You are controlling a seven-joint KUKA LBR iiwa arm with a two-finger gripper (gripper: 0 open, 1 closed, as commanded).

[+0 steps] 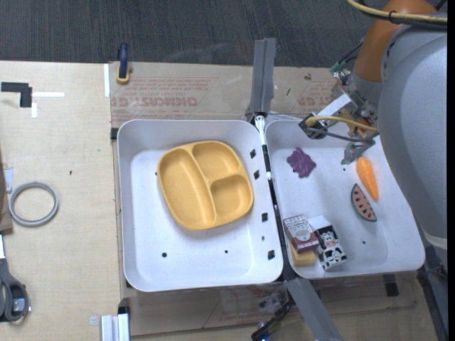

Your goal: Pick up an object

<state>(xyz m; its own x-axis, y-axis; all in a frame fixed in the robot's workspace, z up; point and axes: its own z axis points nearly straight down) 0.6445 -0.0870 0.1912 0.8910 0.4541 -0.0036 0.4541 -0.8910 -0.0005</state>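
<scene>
- Over the right bin's far corner hangs my claw; whether it is open or closed I cannot tell, and I see nothing held in it.
- Right bin, five things: one purple grape bunch, one orange carrot just below my claw, one watermelon slice, one red-labelled box and one black-and-white carton beside it.
- Left bin: one yellow three-part plate.
- On the pale wooden table: one tape roll and scissors at the left; brown cardboard behind the bins; dark carpet beyond.
</scene>
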